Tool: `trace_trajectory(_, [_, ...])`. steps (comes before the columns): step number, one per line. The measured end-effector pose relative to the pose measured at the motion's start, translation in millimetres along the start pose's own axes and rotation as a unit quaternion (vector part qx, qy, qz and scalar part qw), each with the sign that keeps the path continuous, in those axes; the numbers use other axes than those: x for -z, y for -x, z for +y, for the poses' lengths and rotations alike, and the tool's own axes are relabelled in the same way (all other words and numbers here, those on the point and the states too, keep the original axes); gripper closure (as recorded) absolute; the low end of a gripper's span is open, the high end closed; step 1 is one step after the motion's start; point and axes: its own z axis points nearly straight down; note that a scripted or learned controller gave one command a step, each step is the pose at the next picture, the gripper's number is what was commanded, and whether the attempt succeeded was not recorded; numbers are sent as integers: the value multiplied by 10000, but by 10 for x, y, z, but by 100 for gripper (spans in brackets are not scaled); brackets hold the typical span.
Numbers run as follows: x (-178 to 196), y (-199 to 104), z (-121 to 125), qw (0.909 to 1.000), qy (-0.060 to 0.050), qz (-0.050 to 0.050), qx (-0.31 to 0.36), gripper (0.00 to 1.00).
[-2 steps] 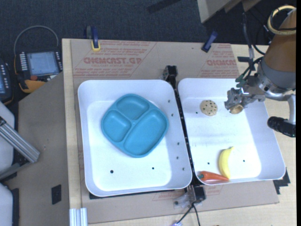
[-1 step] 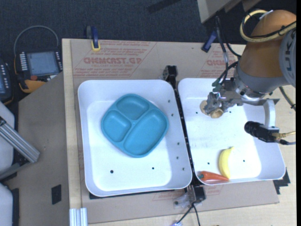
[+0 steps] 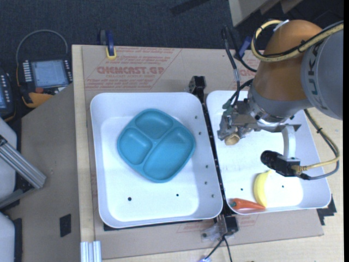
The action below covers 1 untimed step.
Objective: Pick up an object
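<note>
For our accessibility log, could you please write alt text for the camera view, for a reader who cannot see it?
A grey and orange robot arm reaches from the right over the right white bin, its gripper low above a small tan object. That bin also holds a yellow object and an orange one. The left white bin holds a blue divided plate.

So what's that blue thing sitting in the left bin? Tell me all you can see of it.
The blue plate is a divided dish that looks like plastic: a rounded square, turquoise, with three compartments, one large and two smaller. It lies flat and right side up, turned at an angle, on the floor of the left bin, nearer the far side. Nothing else touches it.
</note>
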Motion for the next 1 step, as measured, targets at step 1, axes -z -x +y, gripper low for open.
trace_trajectory(1, [-115,-530,-64,10000,3,-4,-12,100])
